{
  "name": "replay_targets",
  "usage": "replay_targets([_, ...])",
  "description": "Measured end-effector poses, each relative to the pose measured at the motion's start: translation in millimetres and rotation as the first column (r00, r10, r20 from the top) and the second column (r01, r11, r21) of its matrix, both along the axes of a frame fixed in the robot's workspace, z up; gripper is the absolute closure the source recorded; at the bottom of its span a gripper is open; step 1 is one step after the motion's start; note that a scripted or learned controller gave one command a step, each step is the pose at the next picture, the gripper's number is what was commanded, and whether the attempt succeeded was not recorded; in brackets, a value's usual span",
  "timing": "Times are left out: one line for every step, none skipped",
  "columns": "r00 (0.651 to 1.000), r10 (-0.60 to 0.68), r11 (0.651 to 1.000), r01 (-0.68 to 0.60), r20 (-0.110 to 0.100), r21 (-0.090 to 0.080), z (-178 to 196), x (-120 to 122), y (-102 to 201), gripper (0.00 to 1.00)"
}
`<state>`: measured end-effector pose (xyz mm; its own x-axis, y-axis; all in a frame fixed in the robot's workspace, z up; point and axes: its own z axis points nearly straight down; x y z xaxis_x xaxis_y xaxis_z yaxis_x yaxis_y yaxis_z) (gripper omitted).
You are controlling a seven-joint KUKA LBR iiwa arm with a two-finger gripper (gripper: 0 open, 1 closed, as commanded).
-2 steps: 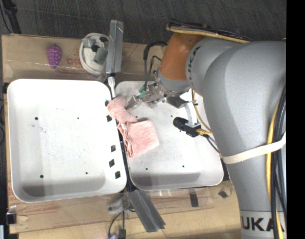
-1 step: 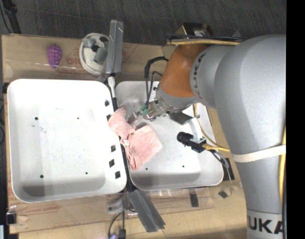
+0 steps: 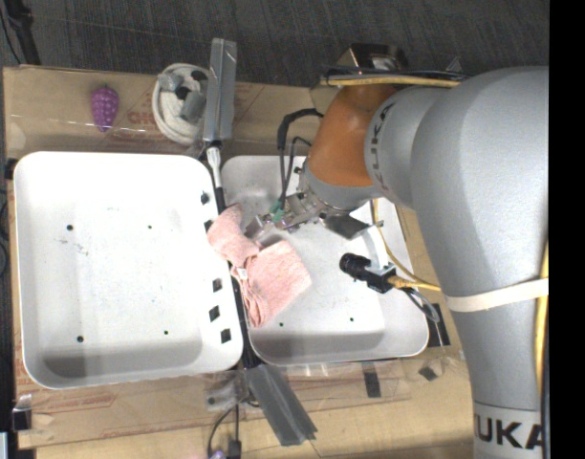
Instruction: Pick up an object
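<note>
Because the pink cloth (image 3: 273,277) is the one loose thing lying in a bin, I judge that it is the object to pick up. It lies crumpled at the 9 o'clock side of the right bin (image 3: 321,347), against the wall that this bin shares with the left bin (image 3: 111,256), and one fold at its 10 o'clock end seems to rise onto that wall. The gripper (image 3: 276,218) is low over the cloth at about 12 o'clock of its bigger lump, very close to it or touching it. I cannot tell whether the gripper is open or closed, and I see no cloth clearly held in it. The cloth looks like soft towel material, so it is probably light, limp and not fragile. It will not slip easily, but it will bend and hang down when lifted, and a thin fold can pull out of the grip. In my opinion the best place to take hold is a thick raised fold in the middle of the lump, away from the bin wall. A small purple thing (image 3: 104,107) lies on the tabletop (image 3: 54,94) at 11 o'clock, well apart from the bins.
</note>
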<state>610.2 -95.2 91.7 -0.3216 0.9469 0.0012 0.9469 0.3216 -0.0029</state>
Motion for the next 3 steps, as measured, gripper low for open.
replay_targets([1.0,0.0,1.0,0.0,0.0,0.0,0.0,0.0,0.0,0.0])
replay_targets([1.0,0.0,1.0,0.0,0.0,0.0,0.0,0.0,0.0,0.0])
replay_targets([1.0,0.0,1.0,0.0,0.0,0.0,0.0,0.0,0.0,0.0])
